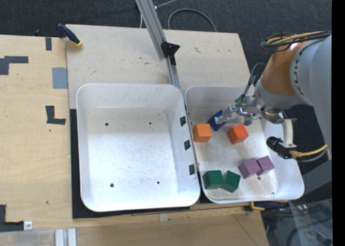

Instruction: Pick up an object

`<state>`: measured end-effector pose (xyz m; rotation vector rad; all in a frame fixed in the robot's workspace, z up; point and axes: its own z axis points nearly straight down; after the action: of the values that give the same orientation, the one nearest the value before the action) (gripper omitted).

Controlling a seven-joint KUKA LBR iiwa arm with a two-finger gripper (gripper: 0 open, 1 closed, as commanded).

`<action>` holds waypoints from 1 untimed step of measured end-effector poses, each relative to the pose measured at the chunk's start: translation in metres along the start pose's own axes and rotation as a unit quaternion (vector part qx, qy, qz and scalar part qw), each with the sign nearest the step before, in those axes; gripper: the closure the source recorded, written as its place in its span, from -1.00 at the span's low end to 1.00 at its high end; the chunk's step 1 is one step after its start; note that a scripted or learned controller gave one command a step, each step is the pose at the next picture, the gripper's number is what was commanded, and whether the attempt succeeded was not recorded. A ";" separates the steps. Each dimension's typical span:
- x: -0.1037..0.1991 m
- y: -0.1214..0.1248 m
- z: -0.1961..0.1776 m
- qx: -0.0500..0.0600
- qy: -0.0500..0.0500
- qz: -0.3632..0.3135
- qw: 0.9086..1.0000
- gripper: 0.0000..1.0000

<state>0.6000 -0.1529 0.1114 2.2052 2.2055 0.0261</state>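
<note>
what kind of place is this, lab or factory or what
Most likely a robotics lab test bench: two shallow white bins sit on a taped plywood bench, small coloured blocks serve as practice objects, and the arm's gripper works above them.

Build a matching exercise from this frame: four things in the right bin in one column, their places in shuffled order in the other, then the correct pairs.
Things:
1. blue object
2. green blocks
3. purple blocks
4. orange block nearest the divider

Places:
A. near edge of the right bin, left part
B. right beside the gripper
C. just below and left of the blue object
D. right of the green blocks, toward the bin's right side

Pairs: 1-B, 2-A, 3-D, 4-C
</note>
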 end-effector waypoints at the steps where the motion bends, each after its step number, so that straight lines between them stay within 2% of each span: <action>1: -0.034 0.000 0.004 -0.001 0.003 -0.001 1.000 -1.00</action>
<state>0.5999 -0.1867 0.1075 2.2056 2.2093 0.0367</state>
